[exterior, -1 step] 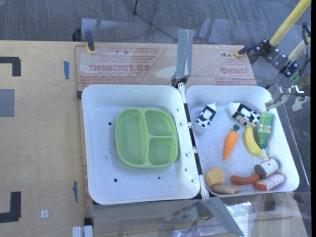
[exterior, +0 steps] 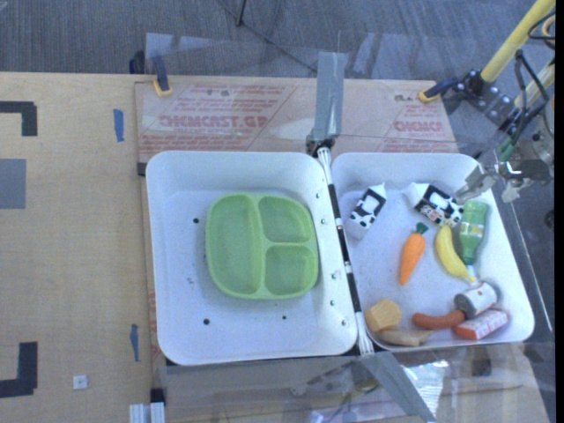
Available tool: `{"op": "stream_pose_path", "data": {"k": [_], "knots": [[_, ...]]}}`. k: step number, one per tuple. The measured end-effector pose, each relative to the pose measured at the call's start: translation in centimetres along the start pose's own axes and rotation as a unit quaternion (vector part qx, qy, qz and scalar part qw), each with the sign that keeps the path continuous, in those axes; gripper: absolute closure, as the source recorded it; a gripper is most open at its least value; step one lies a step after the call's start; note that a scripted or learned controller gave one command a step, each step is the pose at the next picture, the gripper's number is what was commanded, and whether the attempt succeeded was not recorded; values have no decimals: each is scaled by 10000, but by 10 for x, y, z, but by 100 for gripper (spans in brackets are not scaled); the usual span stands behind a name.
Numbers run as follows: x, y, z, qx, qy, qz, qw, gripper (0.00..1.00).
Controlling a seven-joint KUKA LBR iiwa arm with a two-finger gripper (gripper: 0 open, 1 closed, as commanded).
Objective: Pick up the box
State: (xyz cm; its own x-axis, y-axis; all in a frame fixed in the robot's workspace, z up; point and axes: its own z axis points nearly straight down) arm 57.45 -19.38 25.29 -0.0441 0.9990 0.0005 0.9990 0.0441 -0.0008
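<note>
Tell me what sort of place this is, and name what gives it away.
Likely a robotics lab test bench, not a kitchen. Two shallow white plastic bins sit side by side on a taped cardboard sheet, the right one filled with toy food such as an orange plastic carrot, and cables trail across grey carpet.

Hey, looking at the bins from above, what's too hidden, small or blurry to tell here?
- The pincer, camera view: too small and blurred to make out its state, or whether it touches anything.
- The green box, camera view: its print is too small to read, and the banana lies against one edge.
- The right bin, camera view: its bottom corner items, by the sausage, crowd together, so their shapes blur.
</note>
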Motion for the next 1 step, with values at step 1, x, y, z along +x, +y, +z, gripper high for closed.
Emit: {"op": "stream_pose_path", "data": {"k": [1], "knots": [[-28, -36, -183, -16, -14, 667, 9978, 0]]}}
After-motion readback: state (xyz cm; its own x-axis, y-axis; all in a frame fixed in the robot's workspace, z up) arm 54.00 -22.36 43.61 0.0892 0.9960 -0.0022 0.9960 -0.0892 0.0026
